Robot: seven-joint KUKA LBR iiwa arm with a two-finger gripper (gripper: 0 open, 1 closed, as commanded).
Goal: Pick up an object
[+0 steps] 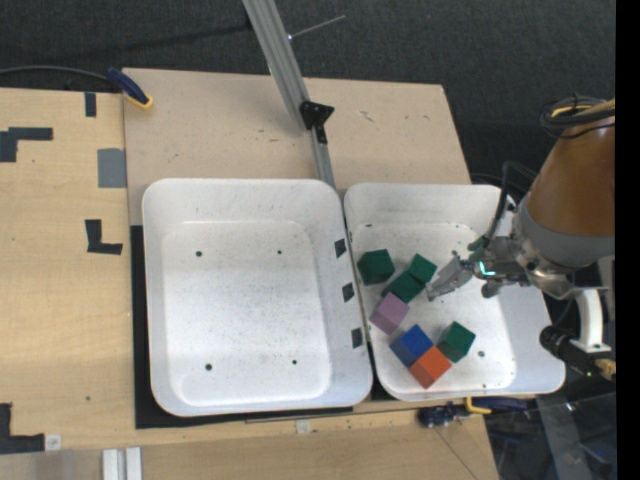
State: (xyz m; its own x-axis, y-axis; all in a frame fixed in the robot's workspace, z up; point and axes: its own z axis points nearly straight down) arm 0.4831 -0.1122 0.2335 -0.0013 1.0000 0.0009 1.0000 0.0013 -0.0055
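The right bin (500, 203) holds a cluster of small blocks. Several are green, among them one (376, 265) at the left of the group, one (405, 288) in the middle and one (457, 339) toward the front. A purple block (389, 312) lies just left of centre. A blue block (410, 344) and an orange block (431, 365) touch each other at the front. My gripper (443, 282) reaches in from the right, and its tip is close beside the middle green blocks. I see no block in it.
The left bin (160, 268) stands next to the right one, and their rims meet in the middle. A metal rail (285, 58) slants down from the top to the bins' junction. The arm's orange band (580, 183) rises over the right bin's right edge.
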